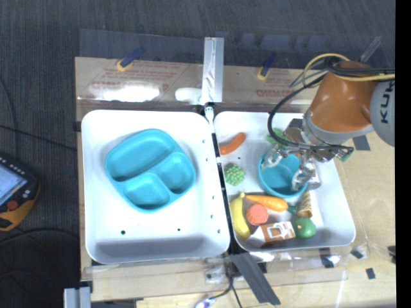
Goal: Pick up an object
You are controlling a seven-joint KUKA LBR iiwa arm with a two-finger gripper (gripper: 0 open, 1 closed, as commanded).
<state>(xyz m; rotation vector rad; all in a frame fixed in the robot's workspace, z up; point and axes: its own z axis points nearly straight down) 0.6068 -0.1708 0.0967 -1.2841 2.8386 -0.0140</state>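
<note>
The right bin (334,204) holds several small items. My gripper (292,165) hangs over a blue cup (279,178) in the middle of that bin. Its metal fingers (307,175) stand apart, one at the cup's upper left rim and one at its right side, so it is open. Part of the cup is hidden by the wrist. Just below the cup lie a carrot (266,202), a banana (239,215), a red piece (257,215), a small box (278,231) and a green lime (306,228).
An orange sausage-like piece (231,142) and a bumpy green ball (234,173) lie by the right bin's left wall. A blue divided plate (151,169) sits in the left bin (103,236). Cables loop above the wrist.
</note>
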